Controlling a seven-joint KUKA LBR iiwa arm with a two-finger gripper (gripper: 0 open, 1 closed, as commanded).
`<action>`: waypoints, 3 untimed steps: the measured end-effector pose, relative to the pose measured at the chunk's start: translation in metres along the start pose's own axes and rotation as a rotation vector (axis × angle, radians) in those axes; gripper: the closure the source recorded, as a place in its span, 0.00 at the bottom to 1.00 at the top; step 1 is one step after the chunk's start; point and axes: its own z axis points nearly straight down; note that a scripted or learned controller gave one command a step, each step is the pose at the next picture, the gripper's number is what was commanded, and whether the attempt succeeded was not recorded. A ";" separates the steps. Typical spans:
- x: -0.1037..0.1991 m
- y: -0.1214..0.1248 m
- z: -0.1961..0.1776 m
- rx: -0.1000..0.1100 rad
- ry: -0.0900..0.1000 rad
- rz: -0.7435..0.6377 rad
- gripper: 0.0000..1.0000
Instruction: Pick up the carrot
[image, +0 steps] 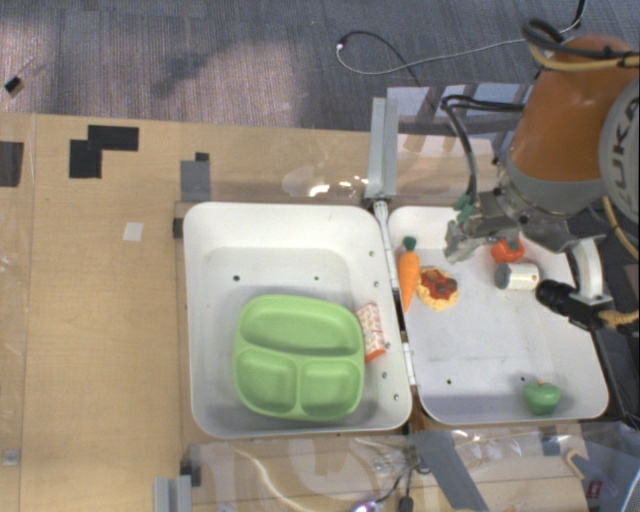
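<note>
Over the right bin (560, 410) the grey arm (580, 110) reaches in from the right edge, its orange band high in the upper corner and the wrist bent down toward the bin's back part. The pincer (462, 238) hangs below it near the bin's rear wall; from this slant I cannot tell whether it is apart or together, and nothing shows in it. The carrot (408, 276) lies well to the pincer's left, along the right bin's left wall, its green top pointing away toward the rear. Just beside the carrot sits a small pizza slice toy (438, 288). A red and white piece (512, 262) lies under the arm, and a green pepper toy (542, 397) rests near the front right corner. On the tabletop (90, 330) the left bin (270, 235) carries a green divided plate (298, 356) and a small snack packet (372, 330) against its right wall.
</note>
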 end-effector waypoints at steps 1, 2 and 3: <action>-0.072 -0.015 0.067 0.004 0.000 -0.001 1.00; -0.024 -0.060 0.104 0.004 0.001 -0.036 1.00; 0.035 -0.040 0.103 0.003 0.001 -0.010 1.00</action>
